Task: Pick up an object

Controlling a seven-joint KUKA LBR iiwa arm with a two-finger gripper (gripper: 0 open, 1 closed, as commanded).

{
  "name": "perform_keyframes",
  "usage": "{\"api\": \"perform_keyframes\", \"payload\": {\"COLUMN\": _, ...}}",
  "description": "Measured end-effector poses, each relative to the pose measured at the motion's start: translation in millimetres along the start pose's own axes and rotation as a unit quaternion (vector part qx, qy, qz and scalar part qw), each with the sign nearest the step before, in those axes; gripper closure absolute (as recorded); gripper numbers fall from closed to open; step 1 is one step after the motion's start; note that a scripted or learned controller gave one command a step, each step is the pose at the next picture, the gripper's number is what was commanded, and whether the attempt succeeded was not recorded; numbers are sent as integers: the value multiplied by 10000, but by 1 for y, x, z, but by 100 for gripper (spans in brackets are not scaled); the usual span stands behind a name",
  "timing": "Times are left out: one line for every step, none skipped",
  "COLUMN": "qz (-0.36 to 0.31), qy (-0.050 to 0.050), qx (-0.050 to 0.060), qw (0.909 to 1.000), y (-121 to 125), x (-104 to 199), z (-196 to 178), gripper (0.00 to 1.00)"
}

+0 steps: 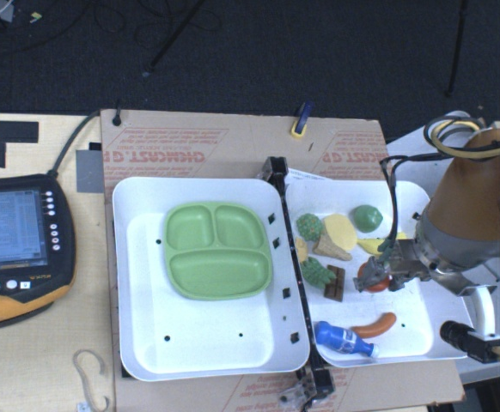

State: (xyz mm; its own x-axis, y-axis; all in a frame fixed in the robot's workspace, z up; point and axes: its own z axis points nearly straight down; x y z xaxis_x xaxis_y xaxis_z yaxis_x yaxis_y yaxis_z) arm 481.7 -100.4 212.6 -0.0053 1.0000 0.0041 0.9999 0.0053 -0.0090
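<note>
Two bins noted; gripper (379,275) positioned in right bin (422,337), at 3 o'clock of brown block (335,283); finger state cannot be told.

Two white bins (138,230) look like smooth, slightly glossy plastic. The green divided plate (217,251) is matt plastic. Beneath lies brown cardboard (198,144) — dull and papery, printed in red. The toy foods, among them a green ball (367,217) and an orange sausage (375,324), look like shiny moulded plastic. The blue bottle (343,339) gleams. The bench top (27,350) is pale wood-look — smooth.
</note>
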Motion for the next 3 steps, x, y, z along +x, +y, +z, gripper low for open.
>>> {"api": "perform_keyframes", "payload": {"qz": -10, "qy": -4, "qx": -8, "qw": 10000, "y": 5, "x": 61, "z": -7, "gripper": 100}}
{"api": "perform_keyframes", "payload": {"qz": 4, "qy": -12, "qx": -3, "qw": 10000, "y": 8, "x": 111, "z": -16, "gripper": 100}}
{"api": "perform_keyframes", "payload": {"qz": 0, "qy": -18, "qx": 4, "qw": 10000, "y": 14, "x": 170, "z": -4, "gripper": 100}}
